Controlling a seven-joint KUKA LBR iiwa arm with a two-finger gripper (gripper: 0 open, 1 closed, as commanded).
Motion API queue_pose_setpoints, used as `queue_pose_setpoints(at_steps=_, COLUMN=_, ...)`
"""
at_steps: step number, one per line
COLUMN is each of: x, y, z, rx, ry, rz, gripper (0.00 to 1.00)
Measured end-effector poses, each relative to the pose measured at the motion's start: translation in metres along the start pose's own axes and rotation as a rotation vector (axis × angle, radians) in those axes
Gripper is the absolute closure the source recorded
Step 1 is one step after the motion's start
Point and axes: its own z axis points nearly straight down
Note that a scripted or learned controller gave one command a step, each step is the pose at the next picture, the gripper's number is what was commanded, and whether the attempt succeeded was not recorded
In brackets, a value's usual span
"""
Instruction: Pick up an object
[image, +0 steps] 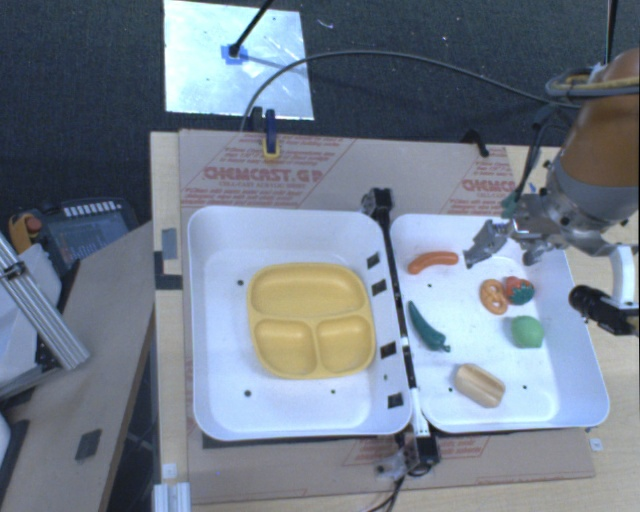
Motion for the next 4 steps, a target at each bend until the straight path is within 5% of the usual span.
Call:
queue_pose_setpoints(at_steps=3, x=-0.006, y=0.003, z=0.168, rx=0.006, ry=0.001, rz=0.002, gripper=0.0)
queue_pose_setpoints(at_steps=4, x=-0.006, y=0.005, z=0.154, rx=-0.002, ry=-0.001, rz=0.003, gripper=1.0)
